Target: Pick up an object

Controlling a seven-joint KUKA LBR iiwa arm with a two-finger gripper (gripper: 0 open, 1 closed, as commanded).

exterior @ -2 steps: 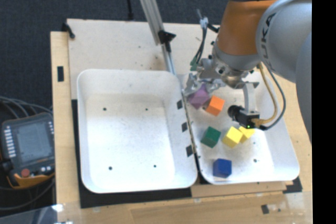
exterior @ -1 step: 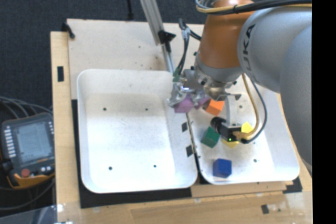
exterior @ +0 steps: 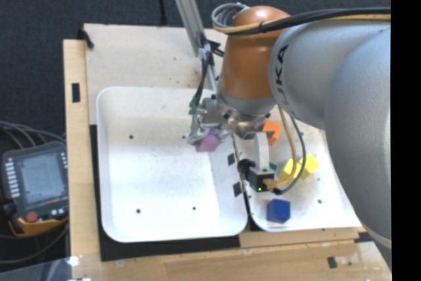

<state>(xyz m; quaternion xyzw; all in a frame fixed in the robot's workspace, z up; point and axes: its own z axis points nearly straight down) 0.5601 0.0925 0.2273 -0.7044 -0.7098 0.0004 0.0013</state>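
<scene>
The big grey arm (exterior: 342, 95) with its orange band (exterior: 253, 56) hogs the right side, reaching in from 3 o'clock over the two white bins. Its gripper (exterior: 205, 135) hangs at the right edge of the left bin (exterior: 131, 207), and a small purple block (exterior: 208, 142) sits right at the fingertips, touching or just under them at about 5 o'clock. Honestly can't tell if the pincer is open, closed, or gripping it. In the right bin (exterior: 329, 207): a blue cube (exterior: 278, 210) at 6 o'clock, a yellow piece (exterior: 299, 168), and an orange one (exterior: 272, 131) nearer the wrist.
</scene>
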